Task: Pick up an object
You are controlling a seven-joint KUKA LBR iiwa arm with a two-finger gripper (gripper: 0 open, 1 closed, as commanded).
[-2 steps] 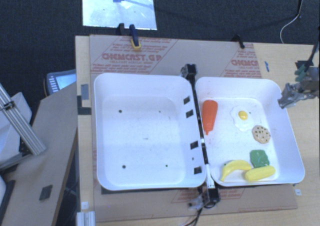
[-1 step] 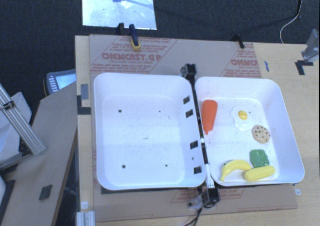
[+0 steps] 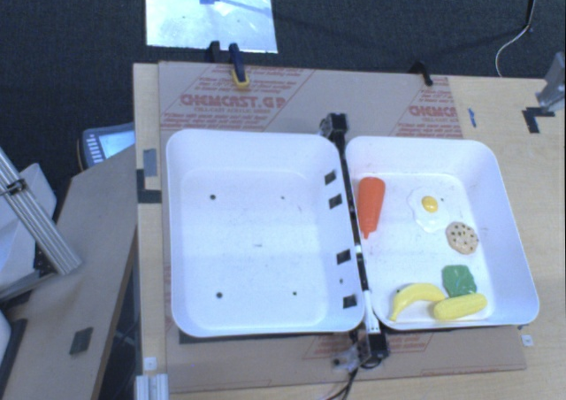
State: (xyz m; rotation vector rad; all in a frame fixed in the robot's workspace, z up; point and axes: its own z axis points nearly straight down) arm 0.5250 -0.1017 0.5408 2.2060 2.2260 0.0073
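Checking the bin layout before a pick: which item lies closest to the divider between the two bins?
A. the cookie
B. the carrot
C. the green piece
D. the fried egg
B: the carrot lies right beside the divider, along the right bin's left wall; the other three sit further right.

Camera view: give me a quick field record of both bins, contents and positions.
left bin: white, shallow, nothing in it
right bin: white, holds six toy foods
carrot: by the divider, tip toward camera
fried egg: centre, right of carrot
cookie: just below the egg, right side
green piece: near front wall
banana: front, left of the green piece
yellow piece: front, touching banana's end
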